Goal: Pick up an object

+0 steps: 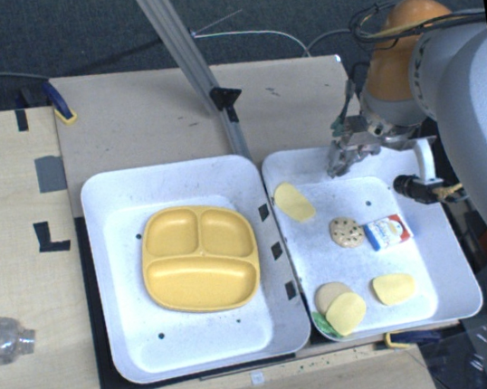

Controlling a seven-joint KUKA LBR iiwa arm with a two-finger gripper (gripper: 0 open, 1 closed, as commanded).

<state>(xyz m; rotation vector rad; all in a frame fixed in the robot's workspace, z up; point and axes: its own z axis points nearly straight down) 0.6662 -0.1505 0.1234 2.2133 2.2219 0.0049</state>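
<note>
Tool [345,156] at far rim of right bin [443,299], finger state indiscernible; cookie [347,232] and other items unlifted.

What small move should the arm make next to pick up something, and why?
Probably it should move the gripper toward the near side of the right bin and lower over the cookie. The gripper sits at the bin's far edge, holding nothing visible, and the cookie lies alone on bare floor, apart from the small red, white and blue carton beside it.
</note>
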